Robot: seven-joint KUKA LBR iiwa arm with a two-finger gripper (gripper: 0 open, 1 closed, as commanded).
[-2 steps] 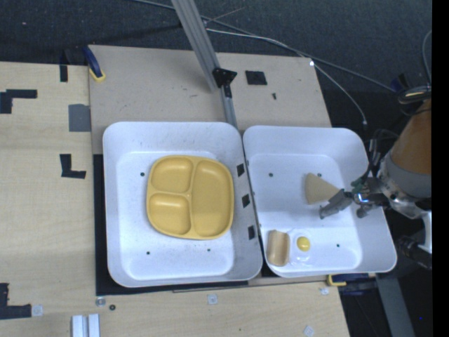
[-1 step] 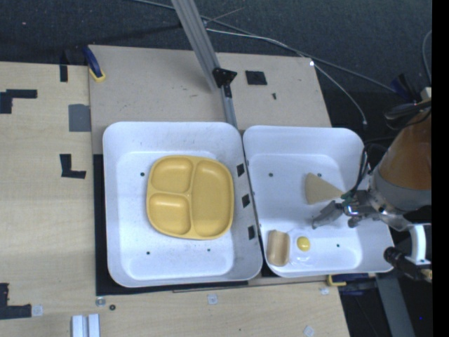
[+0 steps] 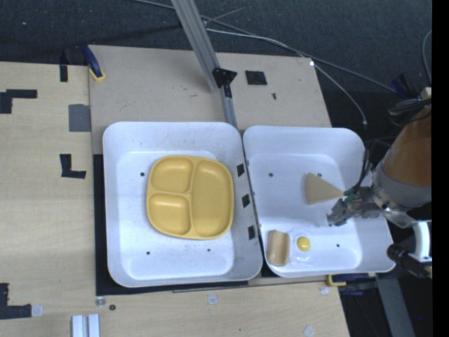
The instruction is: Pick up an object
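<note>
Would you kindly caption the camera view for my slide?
Gripper low in the right bin beside a tan wedge; yellow divided plate in the left bin.

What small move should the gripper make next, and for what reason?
Probably a short shift toward the tan wedge-shaped piece. The gripper sits low in the right bin, just beside that piece, which lies flat and apart from the other items.
</note>
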